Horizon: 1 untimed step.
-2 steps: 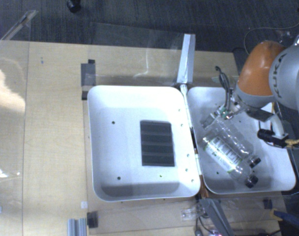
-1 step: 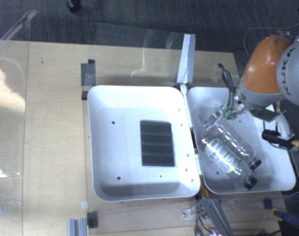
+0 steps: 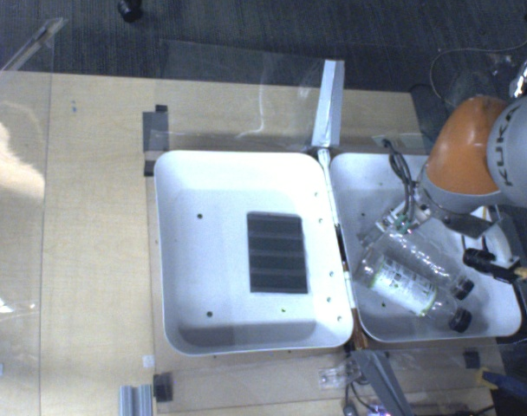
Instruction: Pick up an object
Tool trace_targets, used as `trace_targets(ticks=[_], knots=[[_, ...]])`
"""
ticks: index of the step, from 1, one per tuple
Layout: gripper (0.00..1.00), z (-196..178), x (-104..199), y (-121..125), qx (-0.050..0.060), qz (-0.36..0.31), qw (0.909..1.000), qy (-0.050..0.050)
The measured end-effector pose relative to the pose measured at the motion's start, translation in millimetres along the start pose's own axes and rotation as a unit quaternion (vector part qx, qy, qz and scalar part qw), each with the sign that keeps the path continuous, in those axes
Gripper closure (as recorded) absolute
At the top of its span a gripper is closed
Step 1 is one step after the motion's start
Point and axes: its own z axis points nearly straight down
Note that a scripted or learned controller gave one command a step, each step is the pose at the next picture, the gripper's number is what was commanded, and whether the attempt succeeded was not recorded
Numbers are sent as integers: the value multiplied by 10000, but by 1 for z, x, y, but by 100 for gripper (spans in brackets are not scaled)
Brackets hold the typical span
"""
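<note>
Overhead, a pale wooden bench (image 3: 81,258) carried two white bins side by side, with dark carpet beyond its far edge. The left bin (image 3: 185,232) had a dark ribbed patch (image 3: 277,251) on its floor. In the right bin (image 3: 367,319) lay a clear plastic bottle (image 3: 411,277) on its side, a pale label near its middle. It sat just below and in front of the gripper (image 3: 400,221), close enough that contact was hard to judge. I could not tell how the jaws stood. The arm (image 3: 471,150) leaned in over that bin, wrist angled down.
</note>
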Motion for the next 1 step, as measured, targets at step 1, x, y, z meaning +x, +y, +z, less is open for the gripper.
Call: trace_targets(ticks=[1], knots=[[0, 1, -17, 34, 10, 1544, 9880, -8]])
